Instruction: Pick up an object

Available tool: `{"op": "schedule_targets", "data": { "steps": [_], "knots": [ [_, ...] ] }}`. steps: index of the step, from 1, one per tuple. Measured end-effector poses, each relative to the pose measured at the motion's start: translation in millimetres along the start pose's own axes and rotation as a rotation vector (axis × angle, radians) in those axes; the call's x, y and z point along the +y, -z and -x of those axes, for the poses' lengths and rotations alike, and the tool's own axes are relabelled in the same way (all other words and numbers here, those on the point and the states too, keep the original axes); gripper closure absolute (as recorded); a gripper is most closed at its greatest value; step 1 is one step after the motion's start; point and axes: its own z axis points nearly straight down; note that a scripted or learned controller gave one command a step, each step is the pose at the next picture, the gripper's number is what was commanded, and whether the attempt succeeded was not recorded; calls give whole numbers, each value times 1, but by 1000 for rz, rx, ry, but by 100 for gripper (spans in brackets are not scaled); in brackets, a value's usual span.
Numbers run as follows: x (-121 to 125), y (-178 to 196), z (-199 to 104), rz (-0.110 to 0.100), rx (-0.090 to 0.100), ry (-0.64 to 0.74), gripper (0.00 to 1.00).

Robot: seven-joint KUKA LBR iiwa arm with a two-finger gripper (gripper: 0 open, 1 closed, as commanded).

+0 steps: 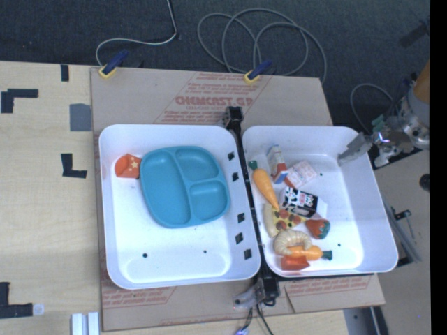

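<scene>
Gripper (pixel 357 149) poised at right bin (pixel 367 208) far-right rim, grasp unreadable, toys (pixel 290 211) crowded leftward, "CHEMCAST GP" read on board (pixel 202 102).

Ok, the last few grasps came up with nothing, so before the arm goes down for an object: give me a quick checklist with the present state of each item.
1. Gripper above the right bin: ok, it sits over the bin's upper right rim.
2. Gripper free of any object: ok, nothing shows between its fingers.
3. Finger opening: cannot tell, too small and blurred.
4. Targets available: ok, a carrot, a black and white packet and other small items lie in the right bin's left half.
5. Gripper above a target: not ok, the pile lies left of it.
6. Left bin contents: ok, blue tray and a red item lie apart from the pile.
</scene>
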Motion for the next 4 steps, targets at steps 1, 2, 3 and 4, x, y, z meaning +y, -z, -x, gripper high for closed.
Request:
{"op": "schedule_targets", "data": {
  "steps": [1,2,3,4],
  "knots": [
    [25,-164,-49,5,1,1,0],
    [54,-164,-89,7,-17,-6,0],
    [97,-165,-98,4,-2,1,0],
    [41,-165,-103,3,-3,-1,0]
  ]
}}
